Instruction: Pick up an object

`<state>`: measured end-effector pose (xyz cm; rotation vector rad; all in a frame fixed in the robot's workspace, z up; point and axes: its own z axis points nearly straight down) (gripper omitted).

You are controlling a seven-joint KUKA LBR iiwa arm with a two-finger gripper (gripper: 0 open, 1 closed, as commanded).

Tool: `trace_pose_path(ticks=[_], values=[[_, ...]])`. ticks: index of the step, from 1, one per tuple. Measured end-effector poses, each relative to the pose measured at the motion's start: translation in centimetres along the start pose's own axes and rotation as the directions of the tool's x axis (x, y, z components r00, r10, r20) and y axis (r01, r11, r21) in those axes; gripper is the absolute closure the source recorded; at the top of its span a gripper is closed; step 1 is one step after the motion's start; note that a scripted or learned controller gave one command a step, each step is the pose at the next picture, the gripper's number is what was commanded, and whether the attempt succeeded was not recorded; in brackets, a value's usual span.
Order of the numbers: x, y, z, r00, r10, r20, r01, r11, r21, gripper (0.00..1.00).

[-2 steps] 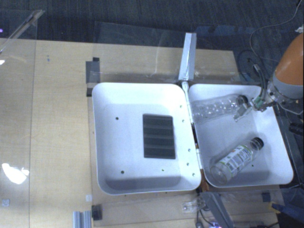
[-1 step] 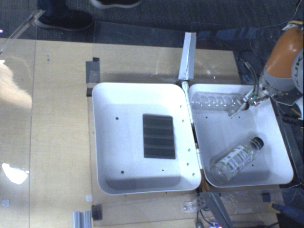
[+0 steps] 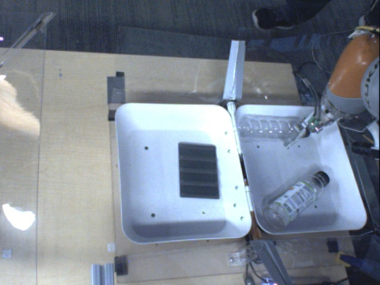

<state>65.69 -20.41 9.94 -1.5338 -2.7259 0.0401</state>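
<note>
Near right: 1 clear plastic bottle with a dark cap (image 3: 295,198) lies on its side in the right white bin (image 3: 350,177), tilted toward the near wall. Left bin: 1 black ribbed rectangular pad (image 3: 198,170), flat, centred. Far right: gripper (image 3: 301,132) low beside a second clear ribbed bottle (image 3: 265,125) against the far wall, probably lining up a grasp; opening unreadable.

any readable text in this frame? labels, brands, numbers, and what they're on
None readable.
Clear bottle in the right bin: its label shows dark print, too small and blurred to read.
Black ribbed pad in the left bin: no text visible.
</note>
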Motion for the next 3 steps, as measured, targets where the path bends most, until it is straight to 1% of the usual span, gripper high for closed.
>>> trace_pose_path(ticks=[1,2,3], values=[[0.3,0.1,0.0,1.0,0.008,0.001,-0.008,1.0,0.003,0.0],[1.0,0.6,0.6,0.998,-0.063,0.003,0.063,0.998,0.006,0.0],[1.4,0.7,0.7,0.999,-0.052,0.005,0.052,0.999,0.009,0.0]])
